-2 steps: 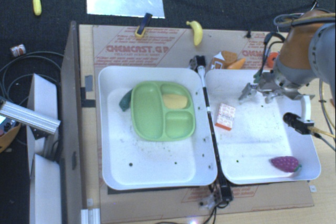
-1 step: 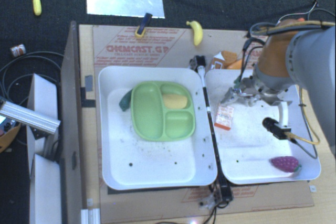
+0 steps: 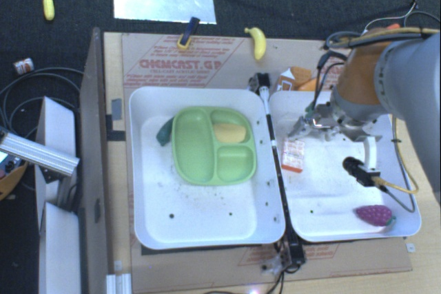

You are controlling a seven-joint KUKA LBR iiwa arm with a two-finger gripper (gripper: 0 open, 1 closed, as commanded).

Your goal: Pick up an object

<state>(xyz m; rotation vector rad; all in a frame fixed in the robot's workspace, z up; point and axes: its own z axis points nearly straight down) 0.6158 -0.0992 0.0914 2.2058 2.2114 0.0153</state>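
- The counter (image 3: 172, 55) is covered by brown printed cardboard and carries two shallow white bins side by side.
- The grey arm with an orange band (image 3: 386, 72) reaches in from the right, over the right bin's far end.
- The left white bin (image 3: 158, 217) holds a green divided plastic tray (image 3: 207, 148); a pale yellow block (image 3: 231, 131) lies in its upper right compartment, and a dark green piece (image 3: 165, 131) touches its left edge.
- The right white bin (image 3: 324, 217) holds a small white-and-red packet (image 3: 293, 155) near its left wall and a purple berry-shaped toy (image 3: 374, 215) near its front right corner.
- The gripper (image 3: 318, 122) points down over the right bin's far part, above and right of the packet; I cannot tell how its jaws stand.
- A yellow toy banana (image 3: 258, 43) lies on the cardboard beyond the bins.
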